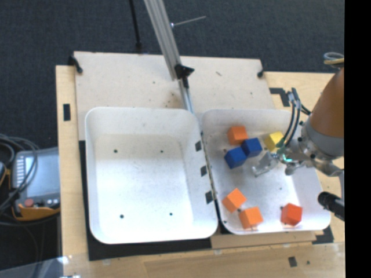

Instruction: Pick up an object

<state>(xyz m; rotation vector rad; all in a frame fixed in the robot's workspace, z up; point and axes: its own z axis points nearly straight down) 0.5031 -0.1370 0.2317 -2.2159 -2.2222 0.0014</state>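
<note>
The arm (327,117) is cut off at the frame's right. The pincer (264,164) hangs low in the right bin (301,181); whether it is apart or together cannot be determined. Two blue cubes (242,152) lie just left of it, a yellow cube (273,139) just above, and an orange cube (237,134) upper left.

A single fixed camera looks down from above at a slant, far enough back to take in the whole worktop (69,155) and some dark floor (58,22) beyond it. The left bin (93,120) and right bin (223,225) sit side by side mid-frame. The arm (330,109) enters from the right edge.
</note>
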